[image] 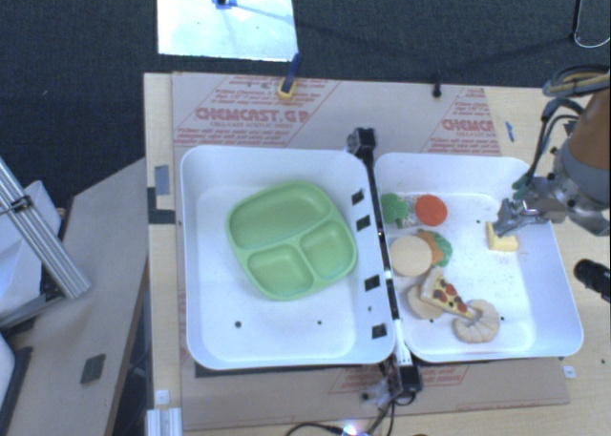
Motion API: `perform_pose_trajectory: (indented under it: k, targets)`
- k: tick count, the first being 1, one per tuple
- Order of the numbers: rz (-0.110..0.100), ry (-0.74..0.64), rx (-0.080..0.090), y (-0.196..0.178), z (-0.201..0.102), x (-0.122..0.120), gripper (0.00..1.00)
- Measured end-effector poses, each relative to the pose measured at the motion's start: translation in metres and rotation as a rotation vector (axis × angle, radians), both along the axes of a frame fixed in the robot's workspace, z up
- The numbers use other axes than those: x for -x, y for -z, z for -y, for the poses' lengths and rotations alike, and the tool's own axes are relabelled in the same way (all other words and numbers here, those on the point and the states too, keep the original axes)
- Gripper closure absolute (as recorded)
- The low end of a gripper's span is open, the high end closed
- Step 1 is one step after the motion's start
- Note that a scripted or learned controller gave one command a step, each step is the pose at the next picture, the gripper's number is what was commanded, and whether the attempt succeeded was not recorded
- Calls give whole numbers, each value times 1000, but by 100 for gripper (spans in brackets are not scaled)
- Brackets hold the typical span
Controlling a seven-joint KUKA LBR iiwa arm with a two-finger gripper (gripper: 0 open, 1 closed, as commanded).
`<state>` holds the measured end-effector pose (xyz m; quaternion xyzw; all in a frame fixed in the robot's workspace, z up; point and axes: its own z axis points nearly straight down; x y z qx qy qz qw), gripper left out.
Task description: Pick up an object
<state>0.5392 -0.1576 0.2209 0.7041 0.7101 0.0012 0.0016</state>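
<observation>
Your hand [508,218] hangs just above the yellow cheese wedge [503,239] by the right bin [558,281] wall; finger spread I cannot tell. Descending off-centre, you'd likely nudge it aside.

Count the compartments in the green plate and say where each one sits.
3. The green plate in the left bin has one large compartment across its far side, and two smaller ones along its near side: one at left, one at right. None looks hidden.

A robotics lab — robot arm [587,153], taped white bins [286,162], toy food [430,209].
</observation>
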Motion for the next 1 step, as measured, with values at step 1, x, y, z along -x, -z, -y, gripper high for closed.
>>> perform_pose_trajectory:
  k: [1]
  targets:
    - [0,-2,-1,0,-52,-26,100]
